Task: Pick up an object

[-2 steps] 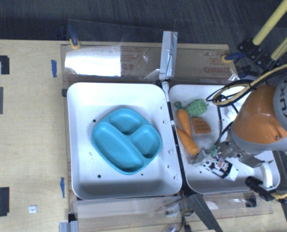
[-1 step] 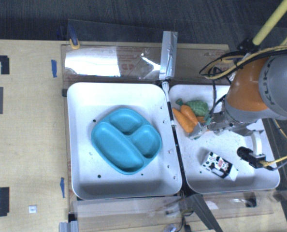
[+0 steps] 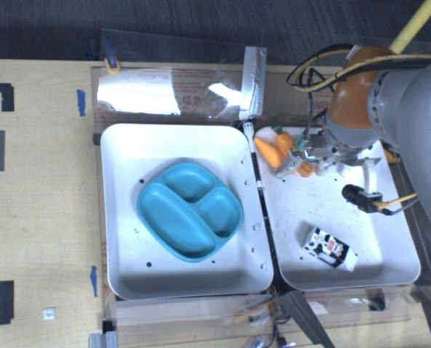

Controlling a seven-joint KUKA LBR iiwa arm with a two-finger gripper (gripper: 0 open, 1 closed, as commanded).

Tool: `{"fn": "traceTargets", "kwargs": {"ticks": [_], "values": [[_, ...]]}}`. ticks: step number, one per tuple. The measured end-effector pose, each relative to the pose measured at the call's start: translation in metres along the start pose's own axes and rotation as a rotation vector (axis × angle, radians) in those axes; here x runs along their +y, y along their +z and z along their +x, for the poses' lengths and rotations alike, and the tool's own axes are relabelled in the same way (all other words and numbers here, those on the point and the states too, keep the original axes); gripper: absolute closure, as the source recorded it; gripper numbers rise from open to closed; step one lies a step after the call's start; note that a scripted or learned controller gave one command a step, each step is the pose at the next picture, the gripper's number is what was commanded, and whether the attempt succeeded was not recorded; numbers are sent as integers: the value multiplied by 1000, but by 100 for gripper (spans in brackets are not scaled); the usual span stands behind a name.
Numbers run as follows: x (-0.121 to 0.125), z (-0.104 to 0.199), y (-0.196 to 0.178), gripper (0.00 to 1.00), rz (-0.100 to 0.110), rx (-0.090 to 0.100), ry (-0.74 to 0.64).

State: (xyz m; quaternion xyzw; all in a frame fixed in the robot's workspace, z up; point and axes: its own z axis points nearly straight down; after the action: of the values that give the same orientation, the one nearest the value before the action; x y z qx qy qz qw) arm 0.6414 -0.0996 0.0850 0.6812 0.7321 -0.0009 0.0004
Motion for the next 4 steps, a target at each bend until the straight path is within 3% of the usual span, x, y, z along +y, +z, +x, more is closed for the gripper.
{"fn": "traceTargets", "kwargs": {"ticks": [1, 2, 3, 4], "values": [[-3, 0, -7, 100, 15, 2, -2], [1, 64, -98, 100, -4, 0, -326], [-62, 89, -127, 100, 2, 3, -499], [-92, 90, -96, 100, 8, 3, -20]]}}
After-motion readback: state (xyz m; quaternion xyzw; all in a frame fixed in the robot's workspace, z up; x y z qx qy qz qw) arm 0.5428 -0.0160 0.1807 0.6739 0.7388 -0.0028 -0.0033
